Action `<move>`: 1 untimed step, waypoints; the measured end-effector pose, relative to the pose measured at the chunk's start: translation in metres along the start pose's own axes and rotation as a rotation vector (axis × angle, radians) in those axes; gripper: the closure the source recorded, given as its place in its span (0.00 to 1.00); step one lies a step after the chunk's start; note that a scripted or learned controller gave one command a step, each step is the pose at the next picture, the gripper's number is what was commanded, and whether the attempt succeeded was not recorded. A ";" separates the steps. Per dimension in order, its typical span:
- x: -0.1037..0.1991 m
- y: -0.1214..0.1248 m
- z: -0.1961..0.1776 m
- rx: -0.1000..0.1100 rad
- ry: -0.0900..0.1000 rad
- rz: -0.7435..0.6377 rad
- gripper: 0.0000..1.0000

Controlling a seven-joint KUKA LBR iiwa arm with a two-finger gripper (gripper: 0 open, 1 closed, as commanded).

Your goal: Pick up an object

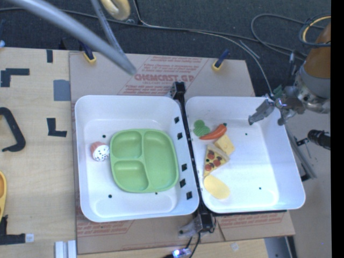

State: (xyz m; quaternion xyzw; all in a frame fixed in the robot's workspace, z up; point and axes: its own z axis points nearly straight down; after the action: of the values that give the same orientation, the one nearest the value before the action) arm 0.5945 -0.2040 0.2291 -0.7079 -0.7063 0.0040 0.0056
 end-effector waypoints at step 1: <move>0.000 0.003 -0.008 -0.013 -0.003 -0.003 0.00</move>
State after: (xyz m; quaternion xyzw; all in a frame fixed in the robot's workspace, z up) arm 0.5973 -0.2036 0.2367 -0.7067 -0.7075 0.0006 0.0001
